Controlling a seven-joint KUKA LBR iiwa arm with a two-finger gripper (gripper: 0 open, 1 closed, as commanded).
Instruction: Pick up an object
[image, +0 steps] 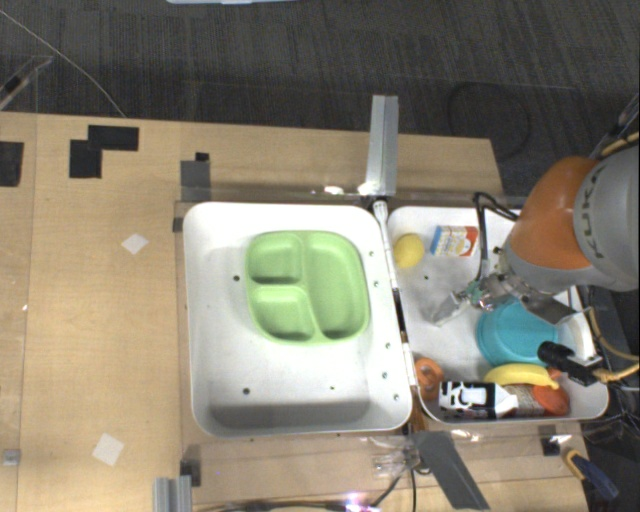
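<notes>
Camera view has the gripper (478, 293) low over the white floor of the right-hand bin (450, 338), at the end of the grey arm with its orange band that enters from the frame's right. Whether the gripper is apart or together cannot be told at this angle, and nothing can be seen held in it.

Just below and right of it sits a teal round bowl (512, 336), the closest candidate. Up and left lie a yellow ball-like fruit (407, 250) and a small white carton with red and blue print (454, 241). Along the bin's lower edge are a yellow banana (520, 375), a black-and-white printed packet (470, 398) and a small orange round piece (428, 373).

Further left, the left-hand white bin (205, 300) holds a pale green plastic tray with three compartments (305, 285).

By my reading the pick is not yet done: every object rests in its bin and none is lifted. Closing on one item and raising it clear remain.
</notes>
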